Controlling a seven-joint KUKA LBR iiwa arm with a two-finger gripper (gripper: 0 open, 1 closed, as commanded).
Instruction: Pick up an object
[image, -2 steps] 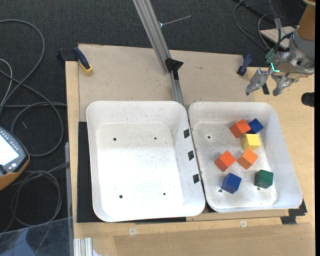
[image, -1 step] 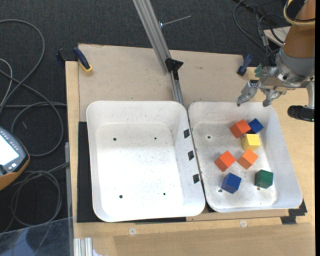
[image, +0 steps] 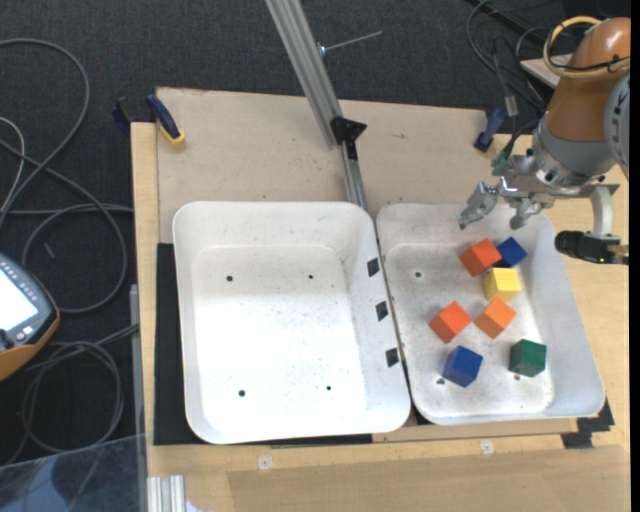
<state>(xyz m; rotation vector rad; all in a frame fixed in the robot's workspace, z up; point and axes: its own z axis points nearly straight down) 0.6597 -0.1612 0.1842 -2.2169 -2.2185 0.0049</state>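
Camera view: on the desk (image: 250, 140), the right white bin (image: 570, 330) holds seven cubes, among them an orange cube (image: 479, 256) and a blue cube (image: 511, 250) at its far end. The jaws (image: 505, 205) hang spread open and empty just above these two. This looks like the approach step; next, a descent centred on one cube, then closing.

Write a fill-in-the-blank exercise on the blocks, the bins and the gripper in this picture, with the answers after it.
1. All the blocks lie in the ___ bin.
2. The number of orange blocks in that bin is ___.
3. The green block lies nearest the bin's front-___ corner.
4. The gripper hangs over the bin's ___ edge, above the blocks.

Answers: right; three; right; far
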